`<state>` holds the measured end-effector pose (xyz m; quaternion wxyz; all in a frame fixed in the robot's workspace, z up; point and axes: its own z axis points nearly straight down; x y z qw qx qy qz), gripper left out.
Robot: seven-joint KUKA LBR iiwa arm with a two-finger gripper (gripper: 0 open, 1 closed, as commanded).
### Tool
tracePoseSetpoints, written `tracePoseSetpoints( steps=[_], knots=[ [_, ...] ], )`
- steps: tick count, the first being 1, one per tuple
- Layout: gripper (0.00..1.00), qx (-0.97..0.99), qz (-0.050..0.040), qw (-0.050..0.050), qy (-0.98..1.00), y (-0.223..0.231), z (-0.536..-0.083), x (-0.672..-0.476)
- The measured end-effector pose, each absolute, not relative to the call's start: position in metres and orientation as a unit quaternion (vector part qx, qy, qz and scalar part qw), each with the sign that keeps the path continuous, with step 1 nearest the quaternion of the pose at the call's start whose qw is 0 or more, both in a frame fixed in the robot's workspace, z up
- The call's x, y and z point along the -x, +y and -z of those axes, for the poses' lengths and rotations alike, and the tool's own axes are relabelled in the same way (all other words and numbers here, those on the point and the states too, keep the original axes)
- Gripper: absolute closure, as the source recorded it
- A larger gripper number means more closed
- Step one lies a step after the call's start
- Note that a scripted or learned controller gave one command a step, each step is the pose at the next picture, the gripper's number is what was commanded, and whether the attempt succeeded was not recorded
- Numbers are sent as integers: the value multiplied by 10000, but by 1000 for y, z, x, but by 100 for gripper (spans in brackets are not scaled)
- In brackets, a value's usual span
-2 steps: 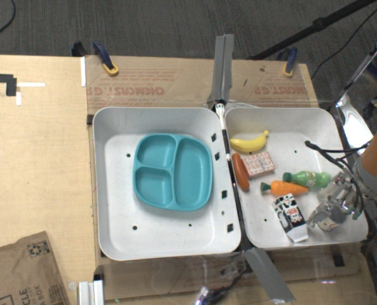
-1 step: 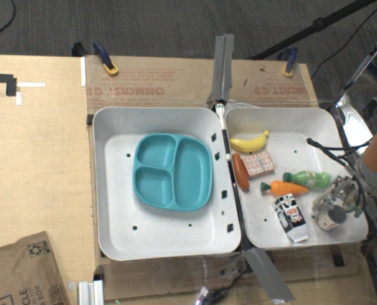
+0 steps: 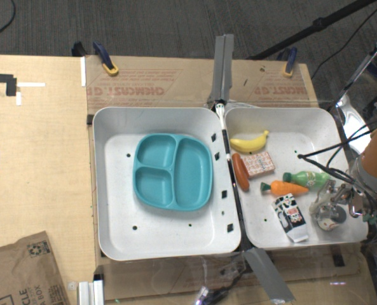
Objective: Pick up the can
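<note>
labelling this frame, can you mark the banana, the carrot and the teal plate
banana point(image 3: 249, 142), camera view, middle of its yellow curve
carrot point(image 3: 288, 187), camera view, orange body
teal plate point(image 3: 173, 171), camera view, ridge between its compartments

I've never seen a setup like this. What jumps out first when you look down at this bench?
The turquoise divided plate catches the eye first, lying in the left bin. The right bin holds a cluster of small things: a yellow banana near the top, and a toy carrot below it. At that bin's right edge the gripper hangs low over the bin's lower right corner.
</note>
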<state>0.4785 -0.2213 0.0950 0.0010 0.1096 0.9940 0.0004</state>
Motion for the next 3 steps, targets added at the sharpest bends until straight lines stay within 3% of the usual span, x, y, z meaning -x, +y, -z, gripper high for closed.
tracePoseSetpoints(
  steps=[1, 2, 3],
  knots=[
    [100, 11, 1, 26, 10000, -221, -144, -479],
    [0, 11, -2, 24, 10000, -222, -144, -479],
    [0, -449, 0, 24, 9990, -100, -309, -491]
  ],
)
